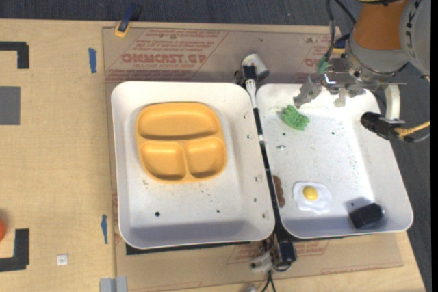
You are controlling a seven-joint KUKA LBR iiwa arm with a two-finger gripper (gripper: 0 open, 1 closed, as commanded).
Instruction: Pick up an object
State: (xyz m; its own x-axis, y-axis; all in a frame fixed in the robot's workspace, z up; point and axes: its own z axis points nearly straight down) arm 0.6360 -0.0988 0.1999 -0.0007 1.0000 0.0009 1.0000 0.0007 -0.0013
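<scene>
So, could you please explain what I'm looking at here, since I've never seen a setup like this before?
This is a single photo from a camera fixed above a workbench, looking down at a slant. The grey and orange machine at the upper right is a robot arm; its two-fingered pincer hangs over the far edge of the right bin, near the green toy.

Two shallow white bins sit side by side. The left bin holds a yellow divided plate. The right bin holds a small green toy, a toy fried egg and a small black block.

Its job is to pick something up. Nothing is visible between its fingers.
</scene>
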